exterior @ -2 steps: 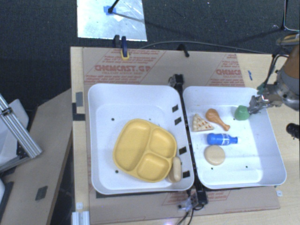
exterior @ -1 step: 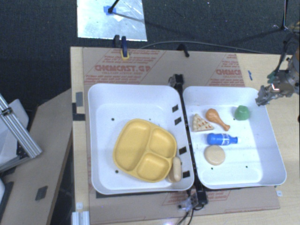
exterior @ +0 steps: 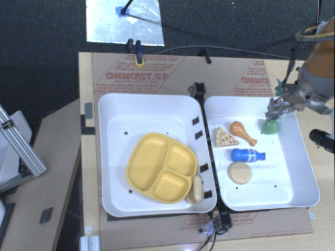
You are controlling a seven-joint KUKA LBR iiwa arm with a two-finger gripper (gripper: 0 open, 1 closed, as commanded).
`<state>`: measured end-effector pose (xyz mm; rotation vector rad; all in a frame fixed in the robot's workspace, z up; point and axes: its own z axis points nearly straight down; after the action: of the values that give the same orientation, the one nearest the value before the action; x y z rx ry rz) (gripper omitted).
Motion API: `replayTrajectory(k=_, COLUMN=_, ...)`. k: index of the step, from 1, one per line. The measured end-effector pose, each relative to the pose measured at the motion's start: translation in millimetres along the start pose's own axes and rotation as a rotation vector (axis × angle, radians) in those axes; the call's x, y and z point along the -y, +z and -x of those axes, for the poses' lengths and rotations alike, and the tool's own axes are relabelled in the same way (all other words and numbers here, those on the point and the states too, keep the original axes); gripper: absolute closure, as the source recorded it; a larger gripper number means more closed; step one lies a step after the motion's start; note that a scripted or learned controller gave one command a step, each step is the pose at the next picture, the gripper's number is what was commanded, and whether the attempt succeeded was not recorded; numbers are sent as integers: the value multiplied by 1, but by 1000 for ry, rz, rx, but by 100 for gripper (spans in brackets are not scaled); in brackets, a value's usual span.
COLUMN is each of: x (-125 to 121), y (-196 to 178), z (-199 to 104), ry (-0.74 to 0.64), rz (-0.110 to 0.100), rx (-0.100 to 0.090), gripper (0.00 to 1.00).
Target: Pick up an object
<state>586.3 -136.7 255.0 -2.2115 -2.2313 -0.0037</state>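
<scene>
Hovering in the right white plastic bin [exterior: 301, 156], the metal two-finger gripper [exterior: 274, 115] (finger spacing impossible to judge) meets a small round green object [exterior: 270, 127].

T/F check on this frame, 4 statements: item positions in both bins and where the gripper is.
1. The yellow tray lies in the left bin. True.
2. The blue bottle stands upright. False: it lies on its side.
3. The gripper is over the green object in the right bin. True.
4. The drumstick sits on the yellow tray. False: it lies in the right bin beside the pizza slice.
</scene>
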Motion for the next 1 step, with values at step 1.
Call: replayTrajectory(k=1, x=-5, y=6, z=-48, ry=0, rz=1, rx=0, gripper=100)
